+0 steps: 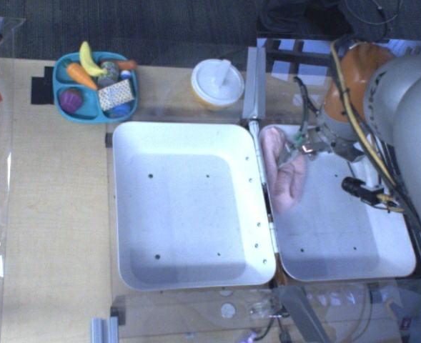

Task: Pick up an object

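A pink cloth (284,174) lies crumpled along the left wall of the right bin (353,263). My gripper (298,148) sits at the cloth's upper right part, low in the bin, with the fingers (293,153) down against the fabric. A fold of the pink cloth appears pinched between them. The grey arm with its orange band (357,77) reaches in from the upper right.
The left bin (189,206) stands beside the right one, joined at a metal divider (253,84). Behind it on the bench are a white lidded bowl (217,82) and a blue tray (94,84) of toy food. Cables (371,191) hang over the right bin.
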### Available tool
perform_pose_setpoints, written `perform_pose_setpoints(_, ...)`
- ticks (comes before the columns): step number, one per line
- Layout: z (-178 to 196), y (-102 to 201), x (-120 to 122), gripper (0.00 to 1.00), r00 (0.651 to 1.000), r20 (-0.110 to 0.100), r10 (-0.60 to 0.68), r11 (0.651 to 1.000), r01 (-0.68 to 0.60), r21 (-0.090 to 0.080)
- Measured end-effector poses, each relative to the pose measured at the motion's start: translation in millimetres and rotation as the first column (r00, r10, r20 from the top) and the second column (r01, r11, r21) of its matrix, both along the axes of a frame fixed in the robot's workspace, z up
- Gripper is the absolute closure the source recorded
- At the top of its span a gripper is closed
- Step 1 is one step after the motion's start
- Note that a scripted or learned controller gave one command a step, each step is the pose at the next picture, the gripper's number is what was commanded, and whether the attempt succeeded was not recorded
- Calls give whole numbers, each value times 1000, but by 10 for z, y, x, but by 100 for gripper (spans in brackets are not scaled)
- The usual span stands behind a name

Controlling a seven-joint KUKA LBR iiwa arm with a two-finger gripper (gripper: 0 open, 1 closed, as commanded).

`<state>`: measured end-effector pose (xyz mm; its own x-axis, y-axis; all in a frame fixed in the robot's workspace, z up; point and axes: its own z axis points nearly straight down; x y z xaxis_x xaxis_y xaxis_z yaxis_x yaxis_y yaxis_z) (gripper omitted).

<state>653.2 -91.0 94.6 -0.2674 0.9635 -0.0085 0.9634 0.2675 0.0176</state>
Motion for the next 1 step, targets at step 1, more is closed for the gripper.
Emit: perform_pose_setpoints(1,-6,-5,172,0,999,-19,46,999,-46,2)
